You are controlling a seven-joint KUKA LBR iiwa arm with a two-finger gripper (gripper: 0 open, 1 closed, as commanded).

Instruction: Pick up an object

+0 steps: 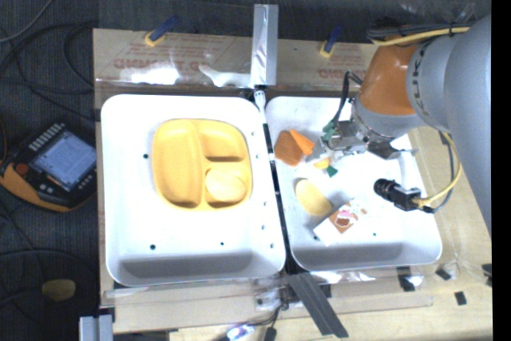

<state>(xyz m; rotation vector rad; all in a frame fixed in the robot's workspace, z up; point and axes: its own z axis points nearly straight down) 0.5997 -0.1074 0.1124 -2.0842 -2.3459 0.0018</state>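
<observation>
Hovering just beside the orange wedge (294,146), the tool (340,141) may be open or closed, I cannot tell; the wedge looks light, stiff, smooth, best gripped across its flatter sides.

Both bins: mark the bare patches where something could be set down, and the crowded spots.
Left bin: a bare strip between the yellow tray and its lower wall in the view. Right bin: bare floor at its lower right corner. Crowded: its left half, where the orange piece, the pale yellow piece and the small packet cluster by the gripper.
</observation>
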